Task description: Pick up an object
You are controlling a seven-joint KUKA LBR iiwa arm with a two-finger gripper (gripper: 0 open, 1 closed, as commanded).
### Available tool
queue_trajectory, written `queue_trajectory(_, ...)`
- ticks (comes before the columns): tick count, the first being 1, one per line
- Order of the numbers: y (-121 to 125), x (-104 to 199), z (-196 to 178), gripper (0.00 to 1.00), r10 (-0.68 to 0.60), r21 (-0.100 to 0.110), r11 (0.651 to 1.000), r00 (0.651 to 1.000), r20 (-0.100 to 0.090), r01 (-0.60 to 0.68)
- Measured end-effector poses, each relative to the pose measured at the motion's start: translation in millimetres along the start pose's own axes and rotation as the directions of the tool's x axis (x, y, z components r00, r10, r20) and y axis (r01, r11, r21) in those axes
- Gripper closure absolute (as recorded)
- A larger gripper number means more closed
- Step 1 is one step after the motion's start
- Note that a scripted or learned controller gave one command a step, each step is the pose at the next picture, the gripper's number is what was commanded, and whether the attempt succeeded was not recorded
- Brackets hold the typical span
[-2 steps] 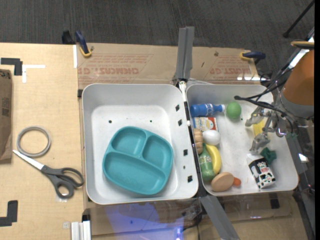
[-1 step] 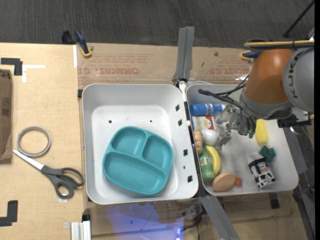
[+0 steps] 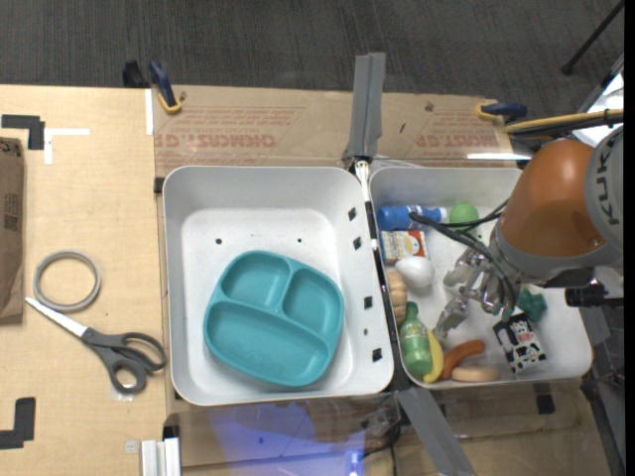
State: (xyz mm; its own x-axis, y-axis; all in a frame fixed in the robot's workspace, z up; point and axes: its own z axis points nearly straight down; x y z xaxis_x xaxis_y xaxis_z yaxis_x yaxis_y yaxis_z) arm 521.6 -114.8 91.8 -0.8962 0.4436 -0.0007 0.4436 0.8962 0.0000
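A: Where do the gripper (image 3: 466, 300) fingers stand?
B: Spread, holding nothing, above the right bin (image 3: 566, 365); an orange carrot (image 3: 462, 353) lies just below them.
A: And the left bin (image 3: 189, 266)?
B: It holds a teal divided plate (image 3: 273, 317).

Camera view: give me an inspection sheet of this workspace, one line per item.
Surface: bench bearing two white bins, left bin and right bin, side by side.
Job's things: right bin holds a white egg, green bottle, banana, orange sausage, green ball, blue-capped tube and a black-and-white toy.
Clutter: teal divided plate in the left bin; scissors and tape roll on the bench left of it.
Grippers: gripper low over the right bin, nothing visibly between its fingers.
Cables: black cables run along the wrist.
Surroundings: dark carpet beyond the bench; clamps on its far edge.
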Motion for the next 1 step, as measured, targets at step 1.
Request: queue_trajectory(1,23.5,-57.1,-0.6,0.00,0.065,0.000,0.998,0.998,0.003,-0.065)
